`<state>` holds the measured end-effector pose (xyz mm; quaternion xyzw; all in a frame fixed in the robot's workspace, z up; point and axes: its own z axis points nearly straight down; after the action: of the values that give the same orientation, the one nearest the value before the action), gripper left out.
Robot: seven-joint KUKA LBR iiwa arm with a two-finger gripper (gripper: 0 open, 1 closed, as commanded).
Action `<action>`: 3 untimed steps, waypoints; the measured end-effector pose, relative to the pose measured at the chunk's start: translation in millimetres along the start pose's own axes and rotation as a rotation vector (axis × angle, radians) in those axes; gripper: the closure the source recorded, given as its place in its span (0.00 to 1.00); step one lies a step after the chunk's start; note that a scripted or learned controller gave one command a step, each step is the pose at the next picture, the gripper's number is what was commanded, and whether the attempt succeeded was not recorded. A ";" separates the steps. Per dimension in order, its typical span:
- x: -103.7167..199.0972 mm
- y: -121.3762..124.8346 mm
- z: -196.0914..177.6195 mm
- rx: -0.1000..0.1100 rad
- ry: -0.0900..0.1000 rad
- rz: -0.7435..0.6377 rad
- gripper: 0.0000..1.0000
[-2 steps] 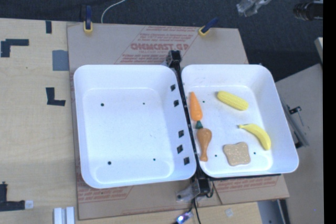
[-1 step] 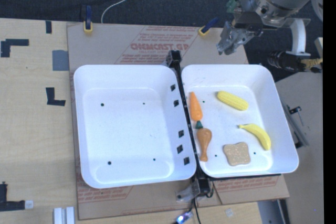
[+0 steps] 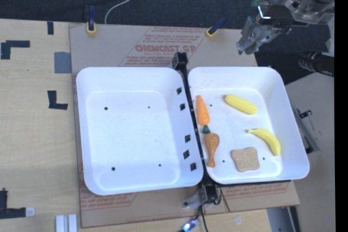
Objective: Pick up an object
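The right bin [image 3: 274, 82] holds several toy foods. A yellow corn cob [image 3: 240, 104] lies near its middle back. A banana [image 3: 266, 140] lies to the right. A slice of bread [image 3: 245, 160] rests near the front. An orange carrot [image 3: 202, 111] and a brown drumstick [image 3: 211, 148] lie along the left wall. My gripper [image 3: 249, 44] hangs high above the bench, beyond the right bin's far edge, with nothing seen between its fingers.
The left bin [image 3: 87, 117] stands beside the right one on a cardboard sheet [image 3: 157, 46]. Two clamps [image 3: 91, 27] hold the sheet's far edge. A white cable [image 3: 122, 0] runs across the dark floor behind.
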<state>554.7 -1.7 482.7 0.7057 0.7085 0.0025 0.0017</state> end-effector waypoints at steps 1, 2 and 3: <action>16.5 -32.5 -56.7 -0.001 0.000 0.000 1.00; 60.9 -25.5 -51.8 0.006 -0.001 0.000 1.00; 85.9 -72.1 -46.6 0.008 -0.001 0.001 1.00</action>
<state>482.0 83.9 529.0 0.7061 0.7081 -0.0009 -0.0007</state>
